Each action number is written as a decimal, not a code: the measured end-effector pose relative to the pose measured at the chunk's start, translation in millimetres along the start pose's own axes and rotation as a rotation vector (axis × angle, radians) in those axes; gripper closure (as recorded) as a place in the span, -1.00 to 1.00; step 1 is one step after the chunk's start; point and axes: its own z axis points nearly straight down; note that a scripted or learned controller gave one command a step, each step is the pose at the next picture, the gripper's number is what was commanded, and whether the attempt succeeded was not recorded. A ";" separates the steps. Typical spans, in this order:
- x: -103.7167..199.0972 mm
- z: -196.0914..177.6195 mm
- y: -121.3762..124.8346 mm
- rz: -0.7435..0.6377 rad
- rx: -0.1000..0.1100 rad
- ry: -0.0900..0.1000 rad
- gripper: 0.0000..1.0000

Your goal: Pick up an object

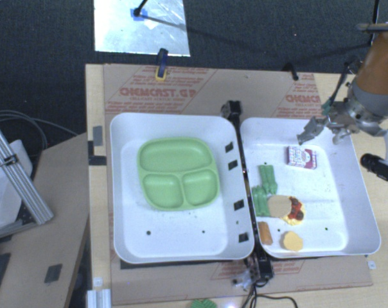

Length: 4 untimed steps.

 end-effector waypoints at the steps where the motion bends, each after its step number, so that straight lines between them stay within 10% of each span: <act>1: 53.7 119.0 -56.7 0.002 0.006 0.004 -1.00; 2: 32.0 117.7 3.8 -0.003 -0.001 0.002 -1.00; 3: 32.8 104.9 4.7 -0.003 -0.011 0.001 1.00; 4: 32.8 105.7 4.2 -0.003 -0.009 0.002 -1.00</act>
